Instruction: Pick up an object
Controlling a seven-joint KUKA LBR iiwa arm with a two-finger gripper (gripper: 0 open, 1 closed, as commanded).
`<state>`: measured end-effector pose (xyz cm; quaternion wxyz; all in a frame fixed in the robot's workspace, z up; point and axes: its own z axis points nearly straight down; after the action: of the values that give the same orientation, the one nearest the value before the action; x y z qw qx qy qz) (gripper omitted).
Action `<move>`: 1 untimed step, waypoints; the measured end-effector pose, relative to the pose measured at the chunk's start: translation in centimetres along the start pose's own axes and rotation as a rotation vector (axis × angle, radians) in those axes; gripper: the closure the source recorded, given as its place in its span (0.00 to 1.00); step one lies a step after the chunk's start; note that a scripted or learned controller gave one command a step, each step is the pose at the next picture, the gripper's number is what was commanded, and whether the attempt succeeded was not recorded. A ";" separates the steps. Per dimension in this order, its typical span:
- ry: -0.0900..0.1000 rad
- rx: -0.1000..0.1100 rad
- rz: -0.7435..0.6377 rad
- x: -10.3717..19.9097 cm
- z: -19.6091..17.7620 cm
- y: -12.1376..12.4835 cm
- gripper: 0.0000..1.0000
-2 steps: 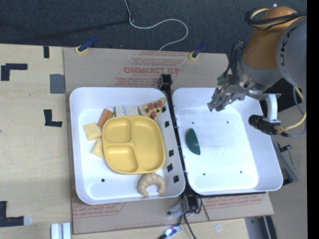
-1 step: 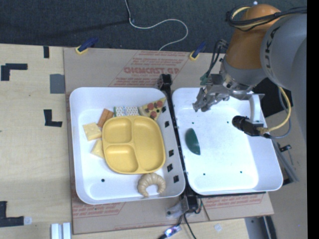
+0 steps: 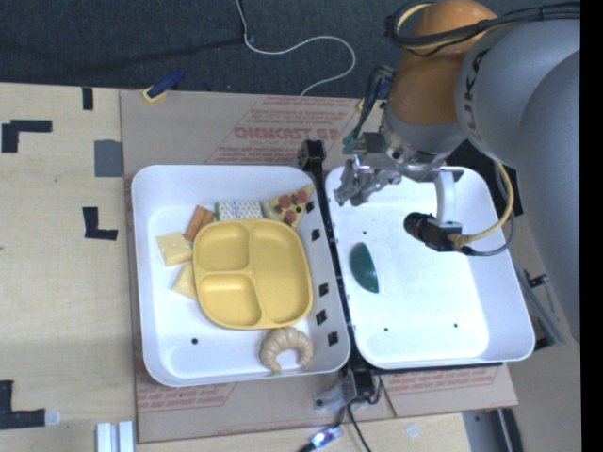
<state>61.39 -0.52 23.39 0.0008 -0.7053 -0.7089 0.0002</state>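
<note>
A single camera sits fixed above the bench (image 3: 57,252) and looks down at a slant, near enough that the two white bins take up most of the middle of the frame. The left bin (image 3: 151,281) lies centre-left, the right bin (image 3: 471,337) centre-right, their inner walls meeting near the middle. The far side of the scene lies along the top of the frame, where dark floor (image 3: 113,17) shows beyond the bench edge. The arm (image 3: 509,73) enters from the upper right, close to the lens and large in frame.
</note>
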 end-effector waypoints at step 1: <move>-0.001 0.002 -0.001 5.2 1.4 0.2 1.00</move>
<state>61.55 4.64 22.01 0.0014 -0.7050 -0.7092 0.0012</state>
